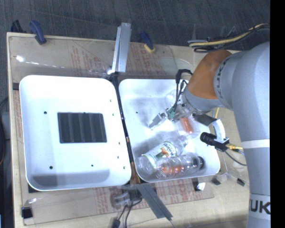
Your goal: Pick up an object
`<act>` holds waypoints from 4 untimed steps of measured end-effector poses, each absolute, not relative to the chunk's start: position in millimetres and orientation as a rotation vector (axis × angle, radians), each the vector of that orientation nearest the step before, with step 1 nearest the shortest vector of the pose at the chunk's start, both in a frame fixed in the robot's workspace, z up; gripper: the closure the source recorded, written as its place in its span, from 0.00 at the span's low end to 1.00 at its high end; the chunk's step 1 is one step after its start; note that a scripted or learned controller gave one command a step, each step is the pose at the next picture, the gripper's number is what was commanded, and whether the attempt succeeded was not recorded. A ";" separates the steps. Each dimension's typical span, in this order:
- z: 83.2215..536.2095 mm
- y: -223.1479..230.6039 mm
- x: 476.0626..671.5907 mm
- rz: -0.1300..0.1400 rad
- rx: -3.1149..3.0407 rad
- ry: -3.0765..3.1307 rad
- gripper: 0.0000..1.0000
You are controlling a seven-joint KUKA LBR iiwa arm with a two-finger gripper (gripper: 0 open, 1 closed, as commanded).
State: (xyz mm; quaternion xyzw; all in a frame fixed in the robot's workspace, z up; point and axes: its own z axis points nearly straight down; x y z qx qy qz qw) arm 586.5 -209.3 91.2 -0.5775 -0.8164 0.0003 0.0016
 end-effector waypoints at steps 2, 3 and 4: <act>101.9 -167.8 499.3 -0.003 -1.709 -2.634 1.00; 201.4 -116.1 553.6 0.000 -1.795 -2.577 1.00; 201.2 -116.4 553.4 0.001 -1.795 -2.577 0.00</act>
